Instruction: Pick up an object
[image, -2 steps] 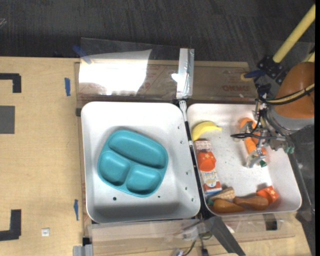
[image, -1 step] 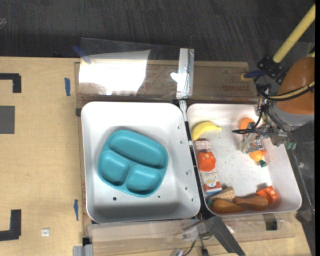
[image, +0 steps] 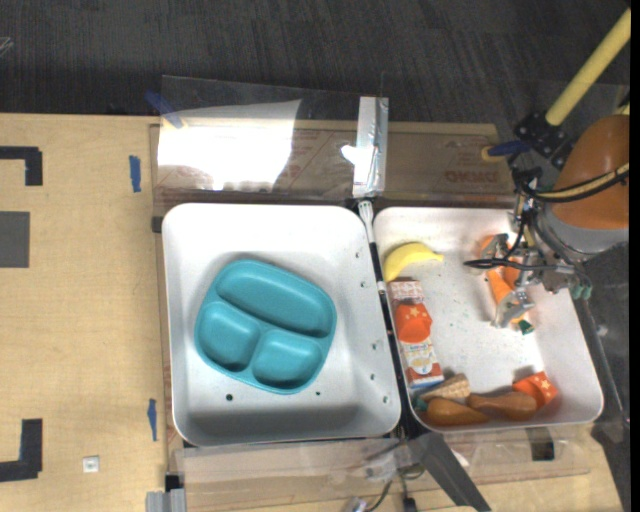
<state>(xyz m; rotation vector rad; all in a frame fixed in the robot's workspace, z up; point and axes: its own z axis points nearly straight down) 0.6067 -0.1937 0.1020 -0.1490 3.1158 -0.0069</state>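
Observation:
My gripper (image: 514, 303) hangs low over the right bin (image: 565, 335), near its far right side, below the arm's orange band (image: 598, 170). An orange carrot-like piece (image: 496, 276) lies right beside the gripper on its left, partly hidden by it; whether they touch is unclear. Also in this bin are a yellow banana (image: 410, 258) at the far left, a red-orange round fruit (image: 413, 323) resting on a flat printed packet (image: 421, 352), a brown sausage-shaped piece (image: 485, 405) along the near edge, and a small orange item (image: 536, 387) at the near right.
The left bin (image: 200, 400) holds a teal divided plate (image: 265, 325). A clear plastic sheet (image: 250, 140) and a metal bracket (image: 370, 145) stand behind the bins. Cables (image: 590, 185) run around the wrist.

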